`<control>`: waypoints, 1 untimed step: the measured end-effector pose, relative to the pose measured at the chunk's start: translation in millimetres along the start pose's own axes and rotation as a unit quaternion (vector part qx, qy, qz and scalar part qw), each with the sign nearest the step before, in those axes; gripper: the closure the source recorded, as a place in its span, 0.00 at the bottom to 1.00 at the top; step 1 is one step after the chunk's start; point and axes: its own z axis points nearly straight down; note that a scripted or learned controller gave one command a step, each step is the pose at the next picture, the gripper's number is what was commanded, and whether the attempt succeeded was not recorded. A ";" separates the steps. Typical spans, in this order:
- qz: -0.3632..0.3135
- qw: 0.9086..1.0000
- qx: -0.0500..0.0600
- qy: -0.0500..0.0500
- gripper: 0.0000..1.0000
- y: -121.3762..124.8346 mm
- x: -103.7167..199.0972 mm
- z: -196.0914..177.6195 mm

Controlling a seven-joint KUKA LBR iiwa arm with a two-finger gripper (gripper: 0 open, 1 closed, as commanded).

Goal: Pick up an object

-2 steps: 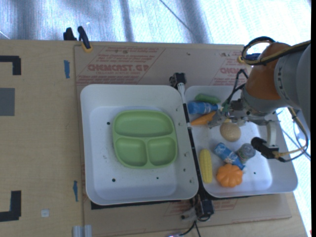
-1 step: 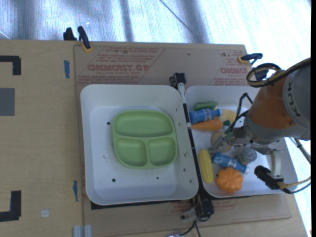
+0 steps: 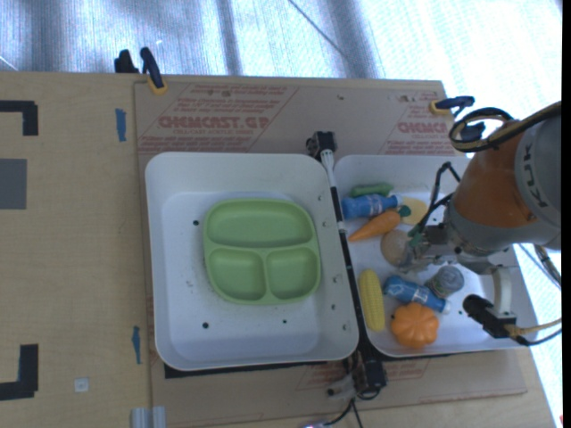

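A robot test lab: a plywood counter marked with black tape corners and blue tape bits, a printed board held by clamps, two white bins, toy food, and loose cables.

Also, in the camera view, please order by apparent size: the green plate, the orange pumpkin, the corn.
1. green plate
2. orange pumpkin
3. corn, longer than the pumpkin but much thinner, so this ranking is unsure.

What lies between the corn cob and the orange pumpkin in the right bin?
In the camera view, a bare strip of white bin floor separates the corn cob from the pumpkin; the blue bottle sits just above.
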 end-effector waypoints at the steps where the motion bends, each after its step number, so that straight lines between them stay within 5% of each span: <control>1: 0.000 1.000 0.000 0.000 0.00 -0.1 0.0 0.1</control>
